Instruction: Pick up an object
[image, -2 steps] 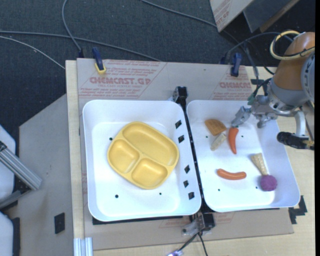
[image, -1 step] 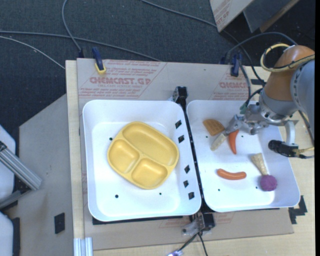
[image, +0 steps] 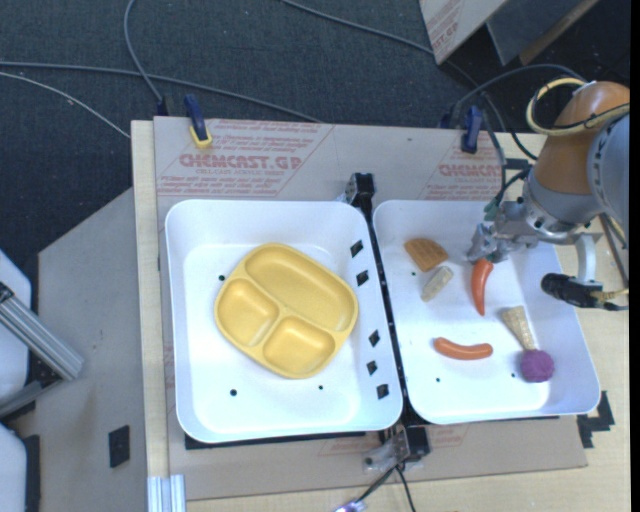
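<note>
The gripper (image: 487, 248) sits over the upper part of the right bin (image: 570, 400), at the end of the grey arm (image: 575, 170) that reaches in from the right with its orange band above the wrist. Its tip is directly at the top end of a red chili pepper (image: 481, 285), which hangs or lies nearly upright below it, with the narrow end pointing down toward the bin's middle. Whether the gripper is spread or closed on the pepper cannot be told from this slanted overhead view; the wrist hides the tip, and the pepper's stem end meets the metal without any clear gap.

Around the pepper, the right bin holds several other toy foods. A tan slice of bread or cracker (image: 426, 252) lies to the upper left of the pepper, and a pale, beige wedge-shaped piece (image: 437, 283) lies just below that, near the pepper but apart from it. A cone-shaped, light-brown item (image: 518, 326) lies to the pepper's lower right, with a purple round thing (image: 536, 366) just beside its lower end. An orange-red sausage (image: 463, 349) lies flat toward the bin's front, well apart from the gripper.

The left bin (image: 200, 400) holds a yellow divided plate (image: 286, 310) with three compartments, set at a tilt.
</note>
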